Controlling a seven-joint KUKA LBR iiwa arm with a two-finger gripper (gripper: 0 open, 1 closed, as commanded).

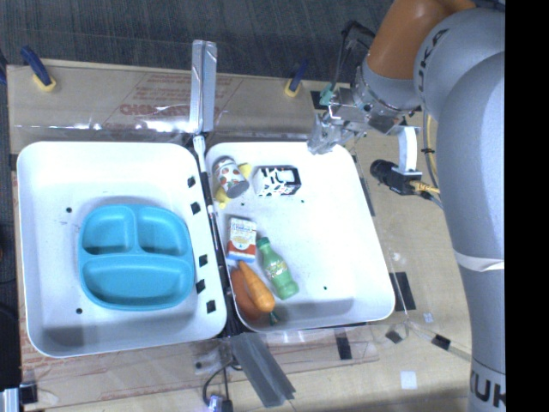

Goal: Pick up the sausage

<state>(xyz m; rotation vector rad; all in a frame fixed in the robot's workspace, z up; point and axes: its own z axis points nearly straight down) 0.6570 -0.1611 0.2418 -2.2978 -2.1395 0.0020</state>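
The sausage (250, 289), a long orange-brown piece, lies against the left wall of the right bin (343, 230) near its front corner. A green bottle (276, 269) lies right beside it, and a small red and white carton (242, 237) sits just behind it. My gripper (324, 140) hangs over the back rim of the right bin, well behind and to the right of the sausage. Nothing shows beneath it.
A small can (230, 178) with a yellow piece and a black and white patterned item (277, 181) lie at the back left of the right bin. The left bin (43, 230) holds a blue divided tray (135, 257). A metal bar (204, 84) stands between the bins.
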